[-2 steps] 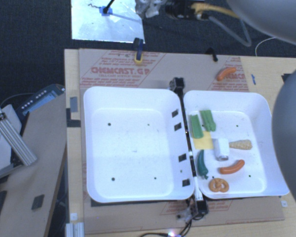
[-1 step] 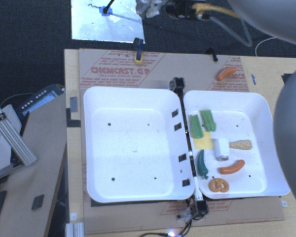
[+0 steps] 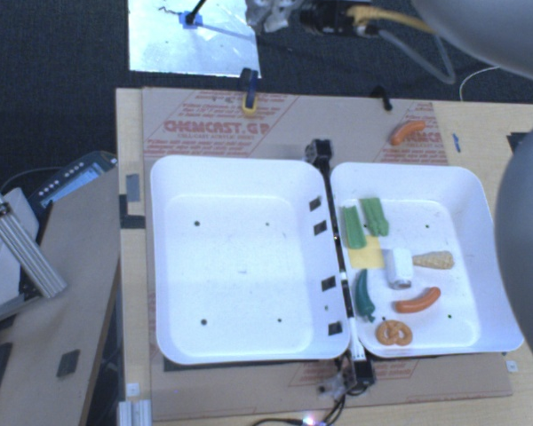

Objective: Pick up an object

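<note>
Look in the right bin (image 3: 480, 193), where your toys lie in a bunch toward nine o'clock. You have two green sticks (image 3: 364, 220), a yellow square (image 3: 368, 256), a white roll (image 3: 400, 267), a tan bar (image 3: 433, 260), a dark green pod (image 3: 363, 295), a red sausage (image 3: 417, 301) and a pretzel (image 3: 393, 332). They look small and light, and likely smooth and slippery. The sausage lies a little apart, so pinch it across its thin middle. The gripper (image 3: 275, 3) hangs far off at twelve o'clock, past the desk (image 3: 204, 122), and you cannot tell how it is set
</note>
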Motion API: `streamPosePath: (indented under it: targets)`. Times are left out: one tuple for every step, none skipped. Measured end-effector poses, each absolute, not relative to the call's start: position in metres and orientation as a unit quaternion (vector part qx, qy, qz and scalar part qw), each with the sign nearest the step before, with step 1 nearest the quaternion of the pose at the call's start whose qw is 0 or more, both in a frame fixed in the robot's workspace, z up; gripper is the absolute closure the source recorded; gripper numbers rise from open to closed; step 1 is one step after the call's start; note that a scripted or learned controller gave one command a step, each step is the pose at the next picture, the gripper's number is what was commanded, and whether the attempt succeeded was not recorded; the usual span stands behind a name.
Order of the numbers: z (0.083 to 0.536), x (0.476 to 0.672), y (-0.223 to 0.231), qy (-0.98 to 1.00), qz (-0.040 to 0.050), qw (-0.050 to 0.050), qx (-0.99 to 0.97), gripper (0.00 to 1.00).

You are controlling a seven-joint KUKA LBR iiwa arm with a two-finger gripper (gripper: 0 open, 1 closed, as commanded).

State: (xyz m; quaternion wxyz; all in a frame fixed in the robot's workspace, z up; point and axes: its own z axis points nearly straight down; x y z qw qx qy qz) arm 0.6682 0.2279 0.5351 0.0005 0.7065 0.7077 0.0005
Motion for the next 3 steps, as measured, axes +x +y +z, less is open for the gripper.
streamPosePath:
  targets:
    - [0.5353,0.6683,0.2158,0.707,0.0006,0.0,0.707,1.0]
    - [0.5353,0.6683,0.215,0.707,0.0006,0.001,0.707,1.0]
    - [0.5351,0.6684,0.2073,0.707,0.0005,0.001,0.707,1.0]
